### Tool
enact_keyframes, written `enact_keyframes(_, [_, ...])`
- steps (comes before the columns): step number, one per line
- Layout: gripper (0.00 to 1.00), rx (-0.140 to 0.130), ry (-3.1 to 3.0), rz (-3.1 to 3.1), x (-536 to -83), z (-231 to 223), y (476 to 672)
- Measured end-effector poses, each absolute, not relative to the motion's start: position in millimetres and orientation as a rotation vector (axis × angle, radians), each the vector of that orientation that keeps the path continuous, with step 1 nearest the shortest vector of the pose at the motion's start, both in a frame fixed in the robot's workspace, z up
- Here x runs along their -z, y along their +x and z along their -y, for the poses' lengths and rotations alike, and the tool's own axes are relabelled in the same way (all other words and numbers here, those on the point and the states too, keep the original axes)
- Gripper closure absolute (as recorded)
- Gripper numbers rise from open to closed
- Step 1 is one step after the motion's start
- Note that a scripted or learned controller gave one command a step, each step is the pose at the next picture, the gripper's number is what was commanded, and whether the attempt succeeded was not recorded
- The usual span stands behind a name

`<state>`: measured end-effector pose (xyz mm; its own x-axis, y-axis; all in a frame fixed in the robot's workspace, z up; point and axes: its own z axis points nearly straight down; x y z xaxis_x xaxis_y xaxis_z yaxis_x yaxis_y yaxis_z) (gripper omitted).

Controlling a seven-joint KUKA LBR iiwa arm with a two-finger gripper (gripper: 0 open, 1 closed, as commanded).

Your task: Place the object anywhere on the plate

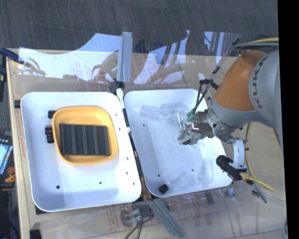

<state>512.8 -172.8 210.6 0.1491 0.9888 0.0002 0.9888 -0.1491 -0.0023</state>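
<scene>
A yellow plate (83,116) lies in the left bin (38,186), and a dark ridged rectangular piece (84,139) rests on its middle. My gripper (186,136) hangs low over the middle of the right bin (156,156), far from the plate. Just above and left of the gripper lies a clear plastic item (159,112), hard to make out against the white floor. Another clear item (204,172) lies near the bin's front right. A small black object (163,188) sits at the front edge of the right bin. I see nothing between the gripper's tips.
Two small black pieces (50,133) sit just left of the plate in the left bin. A raised divider (129,137) separates the two bins. A handheld screen (0,157) lies off the bench's left edge. Cables trail along the front (137,226).
</scene>
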Motion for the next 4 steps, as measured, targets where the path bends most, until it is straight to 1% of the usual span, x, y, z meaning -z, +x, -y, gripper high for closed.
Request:
enact_keyframes(1, [1.0,-0.001,-2.11,2.326,-276.9,146.0,557.5])
enact_keyframes(2, [1.0,-0.003,-1.694,2.641,-232.5,150.7,587.7])
enact_keyframes(3, [1.0,-0.003,-1.534,2.736,-215.9,126.2,573.1])
enact_keyframes(4, [1.0,-0.002,-1.28,2.869,-250.5,95.6,556.8])
